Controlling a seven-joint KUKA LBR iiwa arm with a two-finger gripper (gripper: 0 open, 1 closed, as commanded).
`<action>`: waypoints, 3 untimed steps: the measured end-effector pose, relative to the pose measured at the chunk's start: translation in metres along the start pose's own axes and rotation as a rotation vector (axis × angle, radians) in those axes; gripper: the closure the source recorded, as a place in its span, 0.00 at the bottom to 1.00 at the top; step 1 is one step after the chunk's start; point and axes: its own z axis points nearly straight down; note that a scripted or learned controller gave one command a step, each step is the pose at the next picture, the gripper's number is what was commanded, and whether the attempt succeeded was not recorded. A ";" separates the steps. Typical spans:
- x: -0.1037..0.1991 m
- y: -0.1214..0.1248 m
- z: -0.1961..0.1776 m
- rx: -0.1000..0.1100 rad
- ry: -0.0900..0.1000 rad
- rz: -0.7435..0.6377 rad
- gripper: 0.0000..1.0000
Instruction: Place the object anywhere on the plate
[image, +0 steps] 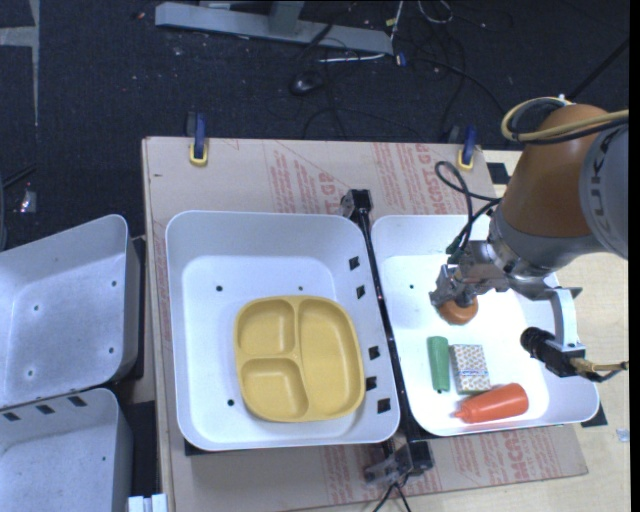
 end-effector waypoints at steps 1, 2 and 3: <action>0.053 -0.002 0.006 -0.001 0.000 0.000 1.00; 0.112 -0.003 -0.003 -0.003 0.000 -0.002 1.00; 0.171 -0.012 -0.015 -0.003 0.000 -0.002 1.00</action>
